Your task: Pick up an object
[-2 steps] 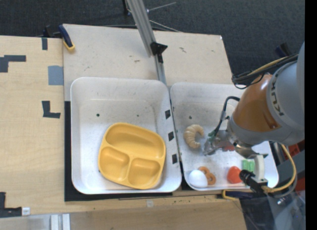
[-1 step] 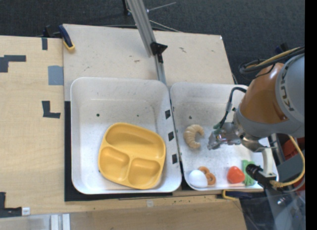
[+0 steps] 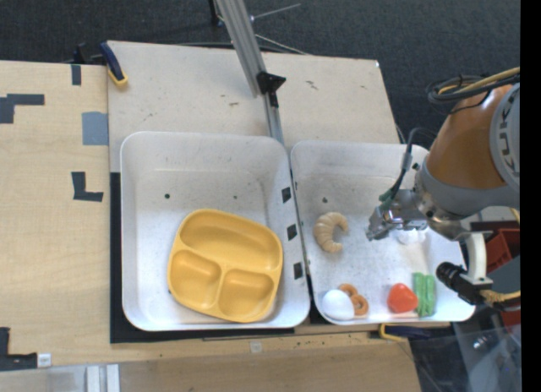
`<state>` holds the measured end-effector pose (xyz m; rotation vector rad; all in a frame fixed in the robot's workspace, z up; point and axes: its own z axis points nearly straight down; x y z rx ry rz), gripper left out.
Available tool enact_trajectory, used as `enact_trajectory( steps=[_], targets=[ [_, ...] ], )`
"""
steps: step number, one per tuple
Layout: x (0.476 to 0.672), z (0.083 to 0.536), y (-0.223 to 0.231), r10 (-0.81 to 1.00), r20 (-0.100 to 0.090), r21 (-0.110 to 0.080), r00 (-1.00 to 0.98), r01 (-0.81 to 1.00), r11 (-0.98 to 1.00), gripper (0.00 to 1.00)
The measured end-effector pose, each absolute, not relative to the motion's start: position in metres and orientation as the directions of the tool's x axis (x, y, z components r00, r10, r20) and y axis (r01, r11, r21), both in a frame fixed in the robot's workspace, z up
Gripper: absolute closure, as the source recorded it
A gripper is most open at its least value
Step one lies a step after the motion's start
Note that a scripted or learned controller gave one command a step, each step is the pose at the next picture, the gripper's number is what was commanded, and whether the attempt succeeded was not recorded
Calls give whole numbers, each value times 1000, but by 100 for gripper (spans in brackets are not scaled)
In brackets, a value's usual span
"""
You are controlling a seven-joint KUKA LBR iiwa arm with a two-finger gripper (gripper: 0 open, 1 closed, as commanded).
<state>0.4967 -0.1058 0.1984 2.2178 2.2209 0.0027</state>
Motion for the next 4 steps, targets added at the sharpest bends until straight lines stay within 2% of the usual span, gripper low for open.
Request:
enact_trajectory(
  steps=[1,2,3,4],
  targets=[
    [505,258,-107,1000,-1,5,-2,1000,2,100],
    [530,241,-60,1000,1,-2,-6,1000,6,100],
    [556,238,-3,1000,1,-1,-8,1000,8,100],
    [584,241,35,1000,1,0,-6,1000,6,100]
  ],
)
